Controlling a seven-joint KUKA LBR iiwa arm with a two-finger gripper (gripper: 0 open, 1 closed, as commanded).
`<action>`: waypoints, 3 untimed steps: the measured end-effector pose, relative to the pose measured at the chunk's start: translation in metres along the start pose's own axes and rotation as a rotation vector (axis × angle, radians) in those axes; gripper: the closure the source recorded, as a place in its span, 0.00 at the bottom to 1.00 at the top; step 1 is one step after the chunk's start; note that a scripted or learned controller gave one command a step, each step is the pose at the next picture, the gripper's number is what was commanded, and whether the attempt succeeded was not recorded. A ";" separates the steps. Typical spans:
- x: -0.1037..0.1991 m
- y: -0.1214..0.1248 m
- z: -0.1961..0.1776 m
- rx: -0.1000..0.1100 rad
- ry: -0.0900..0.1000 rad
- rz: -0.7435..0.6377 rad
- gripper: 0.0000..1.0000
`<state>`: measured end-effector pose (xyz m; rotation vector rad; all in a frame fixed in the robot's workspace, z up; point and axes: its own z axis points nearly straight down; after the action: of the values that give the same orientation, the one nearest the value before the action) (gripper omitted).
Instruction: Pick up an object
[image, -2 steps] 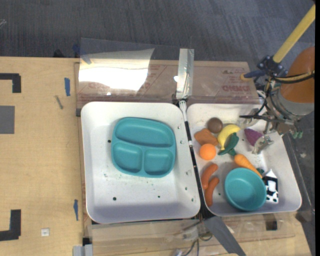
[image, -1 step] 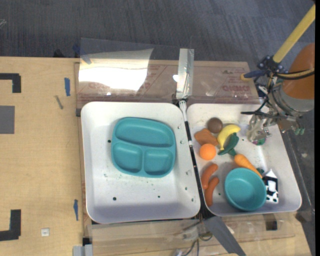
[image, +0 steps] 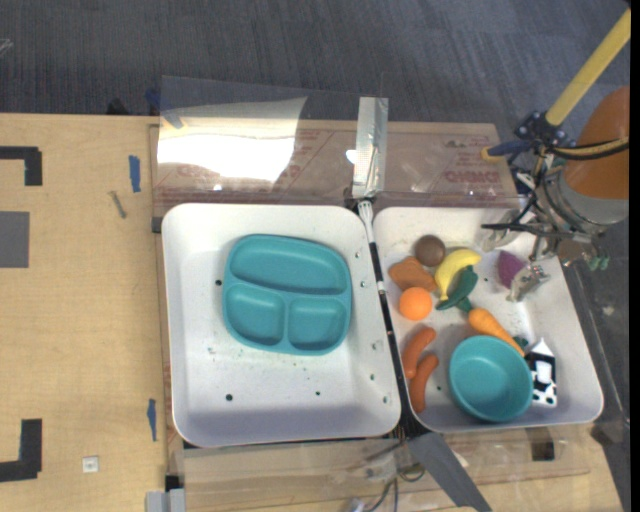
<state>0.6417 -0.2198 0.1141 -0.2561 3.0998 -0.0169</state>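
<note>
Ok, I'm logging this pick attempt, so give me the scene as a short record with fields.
left bin: teal divided plate
right bin: teal bowl, orange ball, banana, carrot, purple piece, brown ball
gripper: above the right bin's far right part, beside the purple piece
held: nothing seen between the fingers

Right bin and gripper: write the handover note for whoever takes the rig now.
Gripper: low over the upper right of the right white bin, just right of the small purple piece; nothing seen between its fingers.
Right bin also holds the teal bowl, yellow banana, round orange fruit, brown ball, orange carrot, two sausage-shaped orange pieces and a black-and-white toy.
Left white bin: teal divided plate.
Done: nothing lifted.
Left: grasp and raise one object.
</note>
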 end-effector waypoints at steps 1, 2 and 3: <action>-0.002 0.056 0.025 -0.012 0.021 0.030 0.00; -0.006 0.054 0.011 -0.007 0.009 0.031 1.00; -0.037 0.021 -0.092 -0.005 0.009 0.068 1.00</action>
<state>0.6713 -0.1920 0.2069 -0.1509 3.1162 -0.0086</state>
